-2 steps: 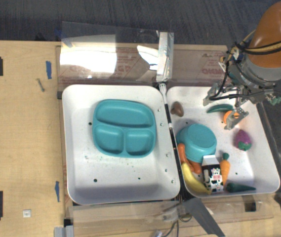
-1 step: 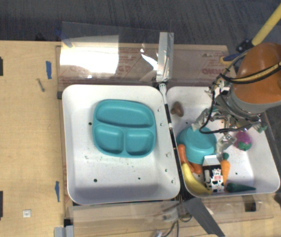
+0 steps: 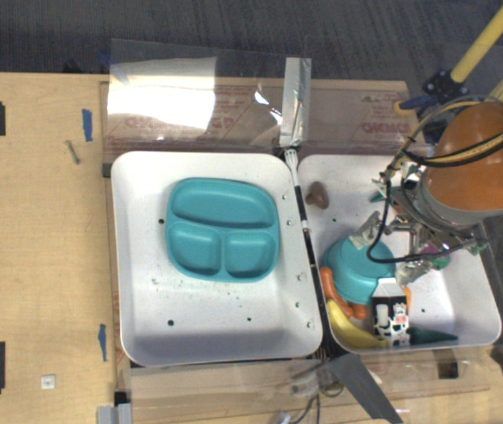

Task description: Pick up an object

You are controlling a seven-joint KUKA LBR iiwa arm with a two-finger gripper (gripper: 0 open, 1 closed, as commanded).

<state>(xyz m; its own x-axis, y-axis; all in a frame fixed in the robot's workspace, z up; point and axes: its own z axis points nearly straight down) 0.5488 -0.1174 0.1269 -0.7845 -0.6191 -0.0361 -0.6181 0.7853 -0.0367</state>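
While the arm (image 3: 472, 162) hangs over the right bin (image 3: 476, 312), hand (image 3: 391, 314) sits at its 6 o'clock edge; grip state unclear. Teal bowl (image 3: 357, 268), banana (image 3: 353, 327) just beside it.

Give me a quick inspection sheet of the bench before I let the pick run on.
Surface: two white bins side by side; left bin, right bin.
Job's things: right bin holds a teal bowl, a banana, an orange item, a small brown object and a black-and-white item.
Clutter: teal divided plate in the left bin.
Grippers: gripper low over the right bin beside the bowl; nothing seen between its fingers.
Cables: black cable looping by the wrist.
Surroundings: cardboard sheet on the left, clear panel behind the bins.
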